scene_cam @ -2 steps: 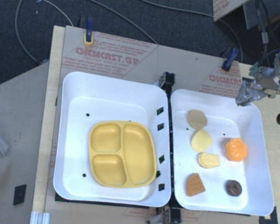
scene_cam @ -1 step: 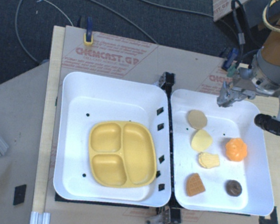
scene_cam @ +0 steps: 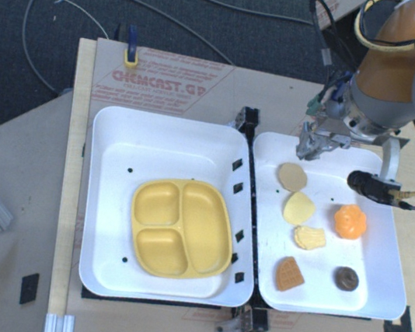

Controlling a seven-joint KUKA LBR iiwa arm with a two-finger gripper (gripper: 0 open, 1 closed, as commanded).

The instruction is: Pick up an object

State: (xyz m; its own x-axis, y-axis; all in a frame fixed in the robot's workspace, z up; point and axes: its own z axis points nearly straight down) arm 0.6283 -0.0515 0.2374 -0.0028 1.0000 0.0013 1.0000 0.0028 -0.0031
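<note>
The right bin holds several small food pieces: a tan round disc, a pale yellow chip, a ridged yellow piece, an orange fruit, a brown-orange wedge and a dark brown round piece. My gripper hangs over the far left corner of this bin, just above and behind the tan disc. Nothing shows between its fingers.
The left bin holds a yellow three-compartment tray. A black clamp sits at the top of the divider between bins. A black cylinder juts from the arm over the right bin. Cables lie on the dark floor behind.
</note>
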